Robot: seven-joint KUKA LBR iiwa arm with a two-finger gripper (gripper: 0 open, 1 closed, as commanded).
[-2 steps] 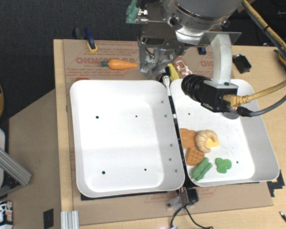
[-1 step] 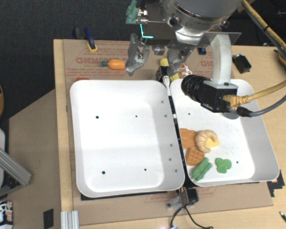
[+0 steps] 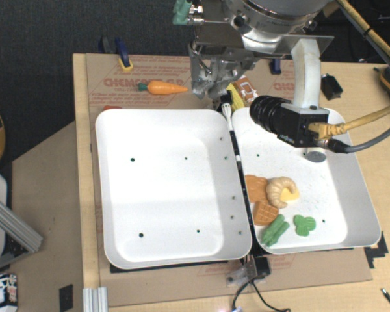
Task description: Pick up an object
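Hand is seen at the upper middle of the frame, over the bins' far edge; its state cannot be told. Toy foods are clustered in the right bin at lower right. Approach is judged under way; descent onto one piece is needed

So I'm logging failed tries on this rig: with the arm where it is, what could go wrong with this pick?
1. The end effector sits at the bins' far edge, by the divider; descending there could strike a rim.
2. The croissant, waffle and green pieces are crowded at the right bin's near side, so a grasp may catch two or slip.
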